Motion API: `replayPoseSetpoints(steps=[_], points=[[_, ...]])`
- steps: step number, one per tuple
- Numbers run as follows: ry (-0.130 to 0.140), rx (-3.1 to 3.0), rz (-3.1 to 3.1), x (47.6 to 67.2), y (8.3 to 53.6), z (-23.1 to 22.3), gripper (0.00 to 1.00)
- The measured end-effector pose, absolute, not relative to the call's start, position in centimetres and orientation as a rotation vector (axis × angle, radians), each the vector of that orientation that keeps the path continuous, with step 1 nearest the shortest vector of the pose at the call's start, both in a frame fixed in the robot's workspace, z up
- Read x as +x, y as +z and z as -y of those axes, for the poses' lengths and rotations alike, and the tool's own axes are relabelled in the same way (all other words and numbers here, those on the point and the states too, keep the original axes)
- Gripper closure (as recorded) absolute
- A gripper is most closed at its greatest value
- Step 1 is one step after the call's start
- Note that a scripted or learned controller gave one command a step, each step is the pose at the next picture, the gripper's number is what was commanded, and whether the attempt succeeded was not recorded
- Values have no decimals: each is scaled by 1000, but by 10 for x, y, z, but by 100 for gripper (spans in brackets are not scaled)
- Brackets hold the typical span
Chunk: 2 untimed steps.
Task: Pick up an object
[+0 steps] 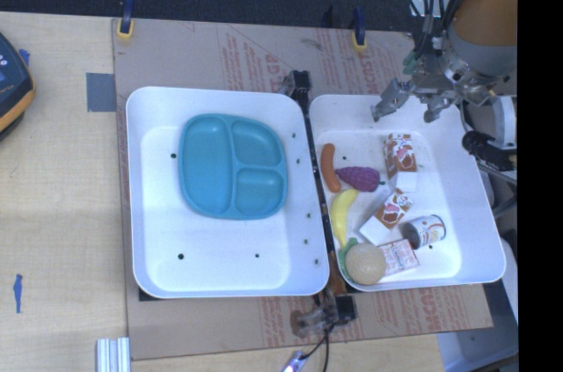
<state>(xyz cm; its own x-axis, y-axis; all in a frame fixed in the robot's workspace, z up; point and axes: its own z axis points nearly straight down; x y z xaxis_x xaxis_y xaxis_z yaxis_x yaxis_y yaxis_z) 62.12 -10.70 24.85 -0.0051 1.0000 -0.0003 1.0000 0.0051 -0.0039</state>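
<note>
The objects to be picked are gathered in the right bin (pixel 475 186): a purple piece (pixel 359 178) near its middle, flanked on the left by an orange-red sausage (pixel 329 165) and, just below, a yellow banana (pixel 341 215). 2 small red-and-white cartons (pixel 400 154) (pixel 393 209) are seen to the right of these, a small can (pixel 426 230) lies on its side lower down, and a pale round bun (pixel 363 263) is set at the near edge beside a flat white packet (pixel 398 257). The gripper (pixel 412 105) is held above the bin's far rim, its 2 fingers spread apart with nothing between them. In the left bin (pixel 149 212) a blue divided plate (pixel 233 165) is placed.
</note>
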Motion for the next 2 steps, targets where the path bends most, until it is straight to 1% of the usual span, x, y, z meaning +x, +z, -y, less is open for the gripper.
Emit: replayPoseSetpoints(steps=[1, 2], points=[[8, -2214, 2223, 631, 93, 187, 0], [9, -2213, 2227, 632, 105, 188, 100]])
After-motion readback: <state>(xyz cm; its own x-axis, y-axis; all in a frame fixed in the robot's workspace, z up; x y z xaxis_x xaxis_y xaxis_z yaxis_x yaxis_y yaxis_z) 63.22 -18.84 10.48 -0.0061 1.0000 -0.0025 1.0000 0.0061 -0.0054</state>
